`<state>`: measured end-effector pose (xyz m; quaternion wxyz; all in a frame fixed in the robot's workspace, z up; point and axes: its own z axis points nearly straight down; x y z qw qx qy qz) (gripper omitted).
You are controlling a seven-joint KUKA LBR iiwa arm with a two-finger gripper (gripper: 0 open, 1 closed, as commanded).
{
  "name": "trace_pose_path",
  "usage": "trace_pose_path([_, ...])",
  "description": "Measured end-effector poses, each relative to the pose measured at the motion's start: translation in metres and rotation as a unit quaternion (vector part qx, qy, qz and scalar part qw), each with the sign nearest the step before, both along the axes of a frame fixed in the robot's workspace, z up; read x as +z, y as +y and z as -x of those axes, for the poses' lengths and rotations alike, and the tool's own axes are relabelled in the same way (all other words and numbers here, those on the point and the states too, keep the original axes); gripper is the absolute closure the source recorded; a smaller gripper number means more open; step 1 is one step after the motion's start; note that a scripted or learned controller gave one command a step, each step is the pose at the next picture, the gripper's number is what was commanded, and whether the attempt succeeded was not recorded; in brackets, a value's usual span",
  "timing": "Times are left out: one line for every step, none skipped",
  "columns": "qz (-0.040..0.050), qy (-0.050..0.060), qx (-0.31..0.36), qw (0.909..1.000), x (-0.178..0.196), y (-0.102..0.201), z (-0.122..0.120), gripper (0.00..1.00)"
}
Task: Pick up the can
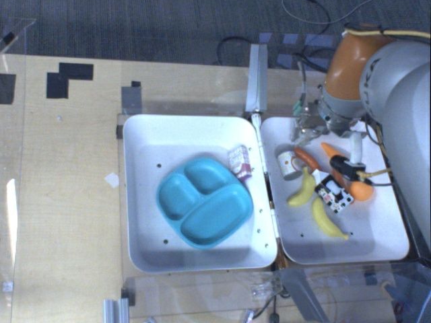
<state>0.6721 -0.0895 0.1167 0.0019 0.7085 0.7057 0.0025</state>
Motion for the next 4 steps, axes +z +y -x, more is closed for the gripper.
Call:
trace_pose_path([0.0002,0.001,-0.019,0.9998,0.067,0.026,0.002,1.0])
trace_pose_path([-0.0002,0.003,-0.037,0.9993,0.065,0.075,0.015,1.0])
trace_pose_path([0.0002,0.002,-0.088,0.9961,0.126,0.082,0.044,1.0])
trace_pose_path([0.0002,0.002,-0.088,0.9961,0.126,0.082,0.044,0.0])
